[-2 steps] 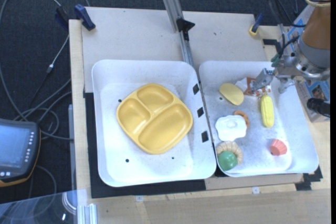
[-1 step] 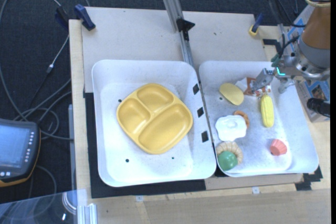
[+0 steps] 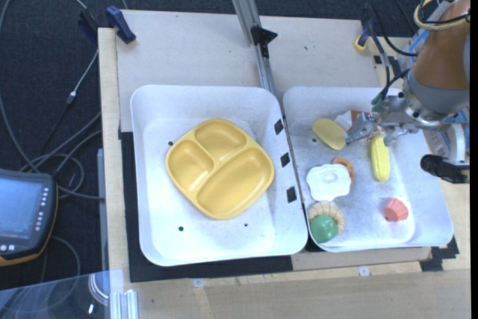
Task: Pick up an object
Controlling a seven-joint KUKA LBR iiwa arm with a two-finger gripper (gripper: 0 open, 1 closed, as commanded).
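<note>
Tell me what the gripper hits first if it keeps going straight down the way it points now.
Probably the yellow corn cob, which lies right by the gripper in the right bin; depth is hard to judge from this slanted view.

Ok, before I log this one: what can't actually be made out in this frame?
- Gripper: too small and cluttered in the camera view to tell whether it is open or shut, or touching the corn cob.
- Arm: cut off by the right edge.
- Small orange item by the fried egg: partly hidden by the egg, identity unclear.
- Black device: cropped by the left edge.
</note>
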